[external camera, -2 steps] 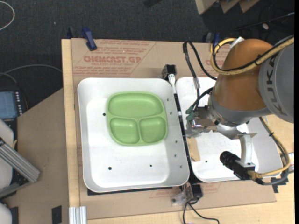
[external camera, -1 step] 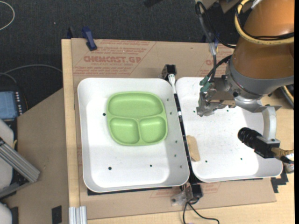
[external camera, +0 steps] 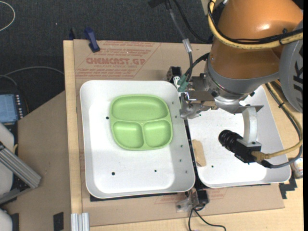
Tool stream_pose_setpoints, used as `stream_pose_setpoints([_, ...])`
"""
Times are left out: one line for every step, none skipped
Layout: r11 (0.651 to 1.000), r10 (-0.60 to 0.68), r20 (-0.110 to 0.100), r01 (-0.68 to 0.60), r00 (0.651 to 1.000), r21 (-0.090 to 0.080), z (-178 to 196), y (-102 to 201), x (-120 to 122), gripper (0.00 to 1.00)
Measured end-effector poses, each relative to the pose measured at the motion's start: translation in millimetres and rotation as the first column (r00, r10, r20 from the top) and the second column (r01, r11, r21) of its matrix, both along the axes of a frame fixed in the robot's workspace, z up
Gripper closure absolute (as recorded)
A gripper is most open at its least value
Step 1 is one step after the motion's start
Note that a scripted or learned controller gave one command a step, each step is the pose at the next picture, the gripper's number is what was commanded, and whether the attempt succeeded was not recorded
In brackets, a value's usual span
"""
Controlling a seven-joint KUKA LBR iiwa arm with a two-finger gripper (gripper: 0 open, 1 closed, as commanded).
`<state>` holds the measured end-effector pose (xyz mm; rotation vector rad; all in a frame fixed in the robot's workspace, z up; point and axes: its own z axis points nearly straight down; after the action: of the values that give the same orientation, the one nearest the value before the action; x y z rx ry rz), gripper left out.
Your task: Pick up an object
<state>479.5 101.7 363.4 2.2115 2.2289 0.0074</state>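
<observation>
A light green divided plate (external camera: pixel 141 121) with three compartments lies in the left bin (external camera: pixel 96 172), toward its upper middle. A small tan block (external camera: pixel 198 153) rests in the right bin (external camera: pixel 231 174) against its left wall. The arm's orange band and grey wrist hang over the right bin's upper part. My gripper (external camera: pixel 188 108) sits below the wrist at the rim between the two bins, just right of the plate and above the tan block. The wrist hides most of it.
A black cylinder on a white bracket (external camera: pixel 236 146) hangs from the wrist over the right bin's middle, with cables running off to the right. Both bins rest on a cardboard sheet (external camera: pixel 120 57). A blue clip (external camera: pixel 91 39) sits at its far left corner.
</observation>
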Motion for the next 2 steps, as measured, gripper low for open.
stream_pose_setpoints([1.000,0.001,-0.002,-0.001,1.000,0.000,0.2,71.1,-0.7,1.00])
stream_pose_setpoints([1.000,-0.015,-0.007,0.015,1.000,-0.004,0.0,1.8,-0.2,1.00])
